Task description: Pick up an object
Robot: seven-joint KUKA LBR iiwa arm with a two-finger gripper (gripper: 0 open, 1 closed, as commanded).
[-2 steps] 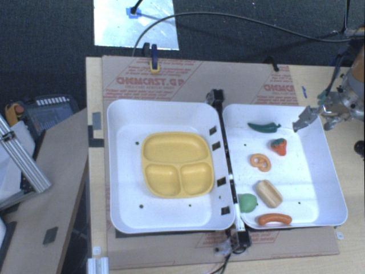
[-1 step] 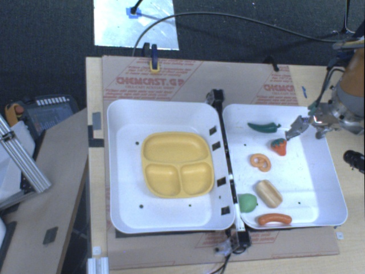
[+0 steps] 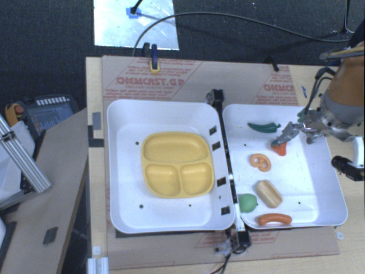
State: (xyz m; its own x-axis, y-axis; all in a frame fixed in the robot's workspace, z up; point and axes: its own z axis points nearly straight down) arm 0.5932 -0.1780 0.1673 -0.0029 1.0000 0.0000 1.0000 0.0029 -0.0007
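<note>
We can't tell whether the gripper's (image 3: 283, 137) jaws are open, but they're right over the little red-orange piece (image 3: 278, 149) in the right bin (image 3: 325, 176), so we'd worry it slips out sideways.

Two white bins: the left bin (image 3: 122, 153) at centre frame, the right bin (image 3: 319, 193) toward the right. In the left bin, a pale yellow compartment tray (image 3: 175, 163). In the right bin: a dark green pepper (image 3: 263, 127) at upper centre; a small orange-red piece (image 3: 278, 149) below it; an orange-brown pretzel (image 3: 260, 162); a tan bread roll (image 3: 268, 193); a bright green round object (image 3: 247, 202) at the lower left; an orange-red sausage (image 3: 275, 220) along the lower edge. Beneath the bins, a light brown board (image 3: 194, 79) printed with red lettering. At the right of the frame, the grey arm (image 3: 342, 104) with its orange band. At upper left, a silvery sheet (image 3: 137, 16) on dark carpet (image 3: 45, 33).
</note>
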